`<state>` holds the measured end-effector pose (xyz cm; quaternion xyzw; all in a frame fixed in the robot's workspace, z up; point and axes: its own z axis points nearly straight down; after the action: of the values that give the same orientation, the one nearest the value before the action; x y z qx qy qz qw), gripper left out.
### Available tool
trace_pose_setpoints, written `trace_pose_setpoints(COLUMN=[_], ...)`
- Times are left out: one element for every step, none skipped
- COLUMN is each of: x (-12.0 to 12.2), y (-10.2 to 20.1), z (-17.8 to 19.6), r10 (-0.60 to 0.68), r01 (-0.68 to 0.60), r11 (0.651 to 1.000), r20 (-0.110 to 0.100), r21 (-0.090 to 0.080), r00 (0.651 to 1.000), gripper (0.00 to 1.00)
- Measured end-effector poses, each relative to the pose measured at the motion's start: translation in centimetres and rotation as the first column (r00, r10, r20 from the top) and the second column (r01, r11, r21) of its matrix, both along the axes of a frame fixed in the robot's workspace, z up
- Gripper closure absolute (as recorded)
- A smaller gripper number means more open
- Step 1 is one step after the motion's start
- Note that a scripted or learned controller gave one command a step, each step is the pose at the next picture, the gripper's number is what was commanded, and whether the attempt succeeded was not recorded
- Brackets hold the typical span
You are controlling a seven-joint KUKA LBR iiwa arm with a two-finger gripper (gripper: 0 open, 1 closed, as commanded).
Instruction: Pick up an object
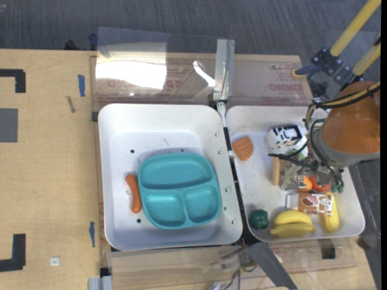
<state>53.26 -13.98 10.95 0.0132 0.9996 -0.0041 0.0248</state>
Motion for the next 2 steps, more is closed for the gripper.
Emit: trace_pose_setpoints(x=[5.7, 6.0], y=[1.5, 10.8], z=[4.7, 9.8], r10=[-0.271, -0.395], r01=[0.271, 0.396], r11=[0.962, 0.918], r20=[-0.039, -0.04], r21=[0.009, 0.016], r00=[0.962, 0.918], gripper=[1.0, 1.0])
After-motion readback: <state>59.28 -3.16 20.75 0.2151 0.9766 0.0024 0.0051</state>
